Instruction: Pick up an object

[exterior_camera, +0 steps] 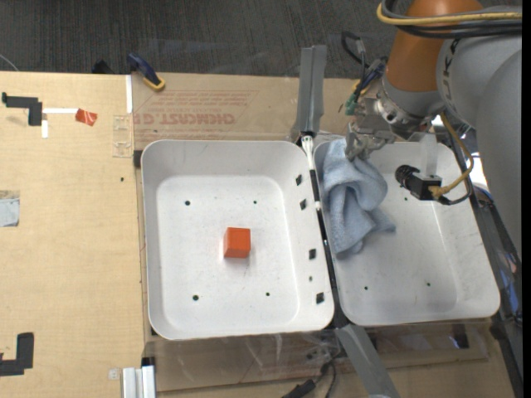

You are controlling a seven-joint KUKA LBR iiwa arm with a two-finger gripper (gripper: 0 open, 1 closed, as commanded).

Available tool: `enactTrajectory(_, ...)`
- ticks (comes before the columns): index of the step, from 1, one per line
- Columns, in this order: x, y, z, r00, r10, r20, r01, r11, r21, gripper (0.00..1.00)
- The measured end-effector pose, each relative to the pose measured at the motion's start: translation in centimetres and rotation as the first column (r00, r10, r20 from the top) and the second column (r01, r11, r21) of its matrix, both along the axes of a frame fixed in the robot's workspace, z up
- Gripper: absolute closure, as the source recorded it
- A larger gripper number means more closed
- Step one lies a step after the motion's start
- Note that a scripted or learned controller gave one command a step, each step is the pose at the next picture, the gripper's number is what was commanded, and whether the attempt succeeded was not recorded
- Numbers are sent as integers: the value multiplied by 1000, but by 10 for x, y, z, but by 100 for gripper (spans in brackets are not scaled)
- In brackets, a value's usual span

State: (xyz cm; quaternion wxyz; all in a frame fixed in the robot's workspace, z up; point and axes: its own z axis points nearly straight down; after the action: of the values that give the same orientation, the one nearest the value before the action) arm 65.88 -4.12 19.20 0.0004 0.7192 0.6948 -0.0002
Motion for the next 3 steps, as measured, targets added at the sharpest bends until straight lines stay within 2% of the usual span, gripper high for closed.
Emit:
enactTrajectory(1, 0, 7, 0, 991, -132, 0, 132, 991, 0, 100)
enactTrajectory(2, 0, -13, 1, 995, -97, 1, 97, 995, -1, 100)
enactTrajectory(3, 0, -14, 9, 995, -97, -1, 97, 995, -3, 100)
